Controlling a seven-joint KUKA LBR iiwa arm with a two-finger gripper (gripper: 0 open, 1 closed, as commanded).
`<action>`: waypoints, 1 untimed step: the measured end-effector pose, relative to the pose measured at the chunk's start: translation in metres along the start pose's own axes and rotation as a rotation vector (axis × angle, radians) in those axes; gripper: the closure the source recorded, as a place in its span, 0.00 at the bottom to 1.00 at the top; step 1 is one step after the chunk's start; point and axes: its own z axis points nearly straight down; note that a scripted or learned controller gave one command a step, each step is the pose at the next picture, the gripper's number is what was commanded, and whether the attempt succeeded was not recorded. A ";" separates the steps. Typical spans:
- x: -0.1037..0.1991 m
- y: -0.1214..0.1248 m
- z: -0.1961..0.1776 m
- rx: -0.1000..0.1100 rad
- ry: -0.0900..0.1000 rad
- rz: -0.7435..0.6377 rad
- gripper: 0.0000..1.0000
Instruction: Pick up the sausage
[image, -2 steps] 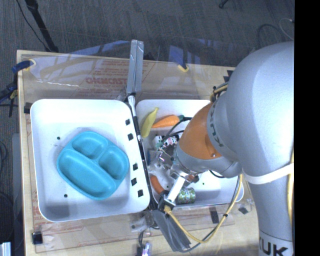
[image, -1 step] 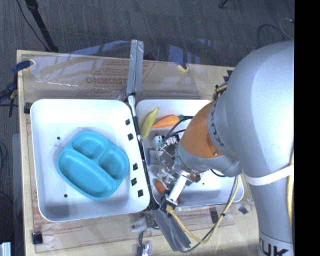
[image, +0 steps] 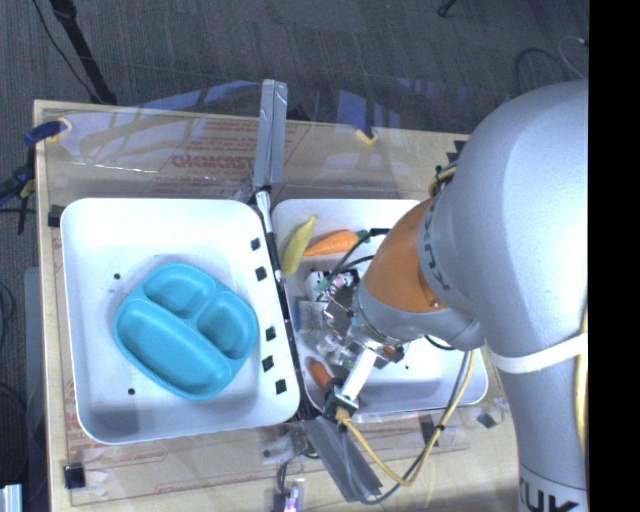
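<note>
A small reddish-brown sausage (image: 318, 374) lies near the front left corner of the right bin (image: 440, 385), partly hidden under the arm's hardware. My gripper (image: 332, 330) hangs low in that bin, just above and behind the sausage, by the bin's left wall. The grey arm with its orange band (image: 405, 275) covers most of the right bin. From this angle I see nothing held at the gripper.
A yellow banana (image: 298, 243) and an orange carrot (image: 331, 242) lie at the back of the right bin. The left bin (image: 90, 300) holds a blue divided plate (image: 187, 327). A ridge with black clips (image: 270, 300) separates the bins. A yellow cable (image: 420, 460) loops over the front edge.
</note>
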 end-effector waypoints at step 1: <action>0.000 0.001 -0.008 0.005 -0.001 -0.005 1.00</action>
